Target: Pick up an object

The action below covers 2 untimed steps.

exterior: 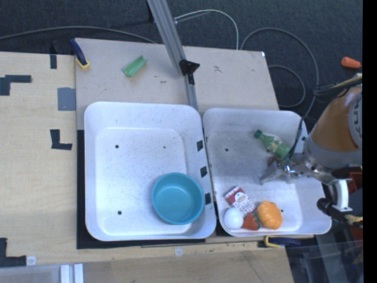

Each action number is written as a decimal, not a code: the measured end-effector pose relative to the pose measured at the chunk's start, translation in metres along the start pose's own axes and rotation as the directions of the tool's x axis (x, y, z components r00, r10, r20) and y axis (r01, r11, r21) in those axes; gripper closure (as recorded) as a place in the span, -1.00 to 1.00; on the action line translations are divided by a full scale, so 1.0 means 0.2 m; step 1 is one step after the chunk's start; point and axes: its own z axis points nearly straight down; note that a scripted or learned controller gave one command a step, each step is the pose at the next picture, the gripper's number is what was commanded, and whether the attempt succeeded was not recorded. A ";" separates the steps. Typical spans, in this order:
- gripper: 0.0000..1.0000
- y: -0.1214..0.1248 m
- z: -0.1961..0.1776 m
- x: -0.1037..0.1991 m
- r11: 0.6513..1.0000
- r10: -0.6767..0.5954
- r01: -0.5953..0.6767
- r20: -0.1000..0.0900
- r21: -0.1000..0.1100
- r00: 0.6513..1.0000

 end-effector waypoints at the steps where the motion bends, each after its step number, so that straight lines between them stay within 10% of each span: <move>1: 1.00 0.01 -0.07 0.00 1.000 -0.001 0.001 0.000 -0.004 1.000; 2: 1.00 -0.04 -0.31 0.01 1.000 0.000 0.000 0.002 -0.010 1.000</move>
